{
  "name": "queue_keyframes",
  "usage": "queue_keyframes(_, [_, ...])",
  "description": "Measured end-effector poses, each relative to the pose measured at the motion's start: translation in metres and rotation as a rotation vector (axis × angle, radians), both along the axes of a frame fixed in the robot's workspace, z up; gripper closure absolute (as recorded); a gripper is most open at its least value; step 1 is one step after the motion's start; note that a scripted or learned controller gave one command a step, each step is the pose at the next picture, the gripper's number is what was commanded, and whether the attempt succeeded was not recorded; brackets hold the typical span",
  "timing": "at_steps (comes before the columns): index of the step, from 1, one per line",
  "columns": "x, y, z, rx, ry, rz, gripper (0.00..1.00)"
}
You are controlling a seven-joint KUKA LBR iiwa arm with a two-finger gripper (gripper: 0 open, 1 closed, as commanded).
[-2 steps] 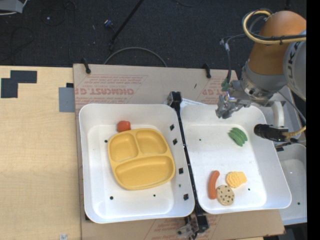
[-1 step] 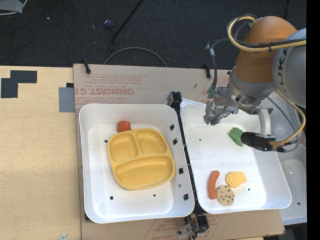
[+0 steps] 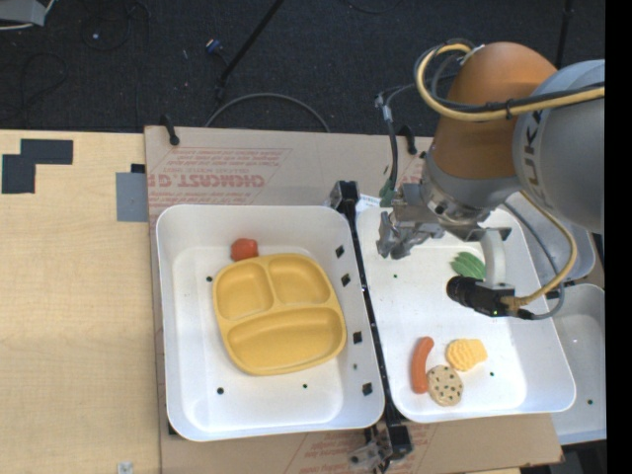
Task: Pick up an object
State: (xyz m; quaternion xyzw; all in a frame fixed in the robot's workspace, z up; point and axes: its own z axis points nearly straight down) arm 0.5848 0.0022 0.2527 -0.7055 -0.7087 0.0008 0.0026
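End effector (image 3: 395,241): low over right bin (image 3: 553,388) far-left corner; grip state unclear.
Best target: orange sausage (image 3: 422,363), likely light, stiff; pinch across middle.

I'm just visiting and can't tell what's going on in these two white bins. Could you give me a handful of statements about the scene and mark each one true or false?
1. A yellow divided tray lies in the left bin. True.
2. A small red object sits inside one of the tray's compartments. False: it lies on the bin floor just beyond the tray's far left corner.
3. The arm's gripper is over the right bin. True.
4. The spotted cookie-like piece is in the left bin. False: it lies in the right bin, beside an orange sausage-shaped piece and a yellow piece.
5. A green object lies in the right bin. True.
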Motion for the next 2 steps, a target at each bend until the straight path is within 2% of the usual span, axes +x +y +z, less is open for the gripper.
queue_keyframes(1, [-0.017,0.055,0.002,0.000,0.001,0.001,1.00])
queue_keyframes(2, [-0.040,0.098,-0.014,-0.002,0.002,0.000,1.00])
